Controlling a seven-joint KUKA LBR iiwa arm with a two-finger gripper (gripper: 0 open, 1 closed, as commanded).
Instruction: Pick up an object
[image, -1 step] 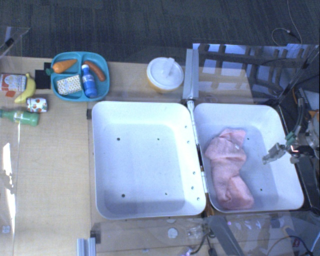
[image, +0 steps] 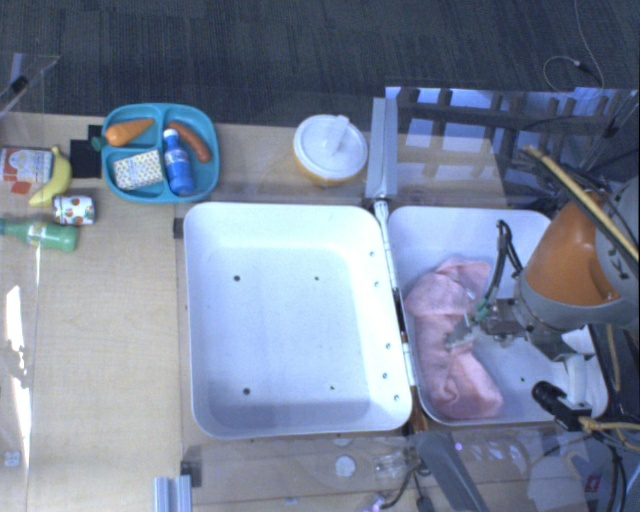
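Camera view: right bin (image: 520, 225) holds a pink cloth (image: 450, 340); claw (image: 462, 335) touches it, grip unclear.

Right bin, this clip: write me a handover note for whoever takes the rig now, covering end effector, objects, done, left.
End effector: low in the right bin, over the pink cloth; grip state can't be read from this angle.
Objects: the pink cloth lies crumpled along the right bin's left side. Left bin sits beside it.
Done: arm has reached the cloth.
Left: confirm a grasp and lift; the cloth still rests on the bin floor.
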